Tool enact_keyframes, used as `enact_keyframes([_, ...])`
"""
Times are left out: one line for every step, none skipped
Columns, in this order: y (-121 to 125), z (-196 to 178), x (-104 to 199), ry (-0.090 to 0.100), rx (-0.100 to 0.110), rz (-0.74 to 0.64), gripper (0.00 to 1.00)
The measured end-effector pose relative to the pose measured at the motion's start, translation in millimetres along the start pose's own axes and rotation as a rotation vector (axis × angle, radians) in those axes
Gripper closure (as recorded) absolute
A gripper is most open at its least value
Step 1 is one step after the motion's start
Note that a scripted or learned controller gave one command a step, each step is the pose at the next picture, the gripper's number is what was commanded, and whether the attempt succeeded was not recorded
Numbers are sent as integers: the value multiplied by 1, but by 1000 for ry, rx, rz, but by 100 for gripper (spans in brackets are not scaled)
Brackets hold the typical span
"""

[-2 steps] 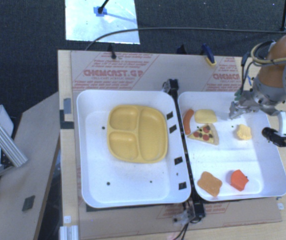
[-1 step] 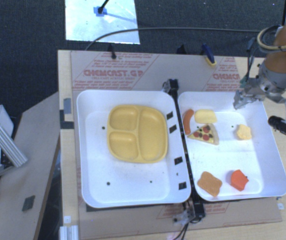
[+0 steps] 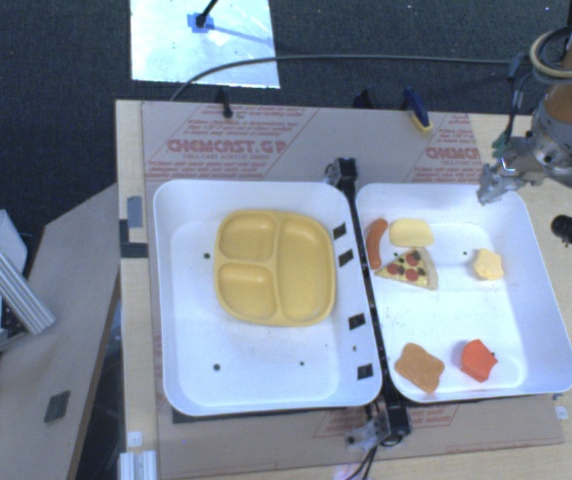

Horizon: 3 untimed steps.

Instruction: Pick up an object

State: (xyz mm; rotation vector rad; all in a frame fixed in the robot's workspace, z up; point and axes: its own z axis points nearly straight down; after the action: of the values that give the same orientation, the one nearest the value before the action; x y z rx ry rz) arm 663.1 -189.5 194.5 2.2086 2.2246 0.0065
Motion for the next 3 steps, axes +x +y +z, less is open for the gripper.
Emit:
enact_keyframes([-5,-62,-5,-1,-1,3,100])
enact_keyframes([-27,-70,43,3,5,-2,100])
enact_keyframes([-50,-54,94,4,9,-2,100])
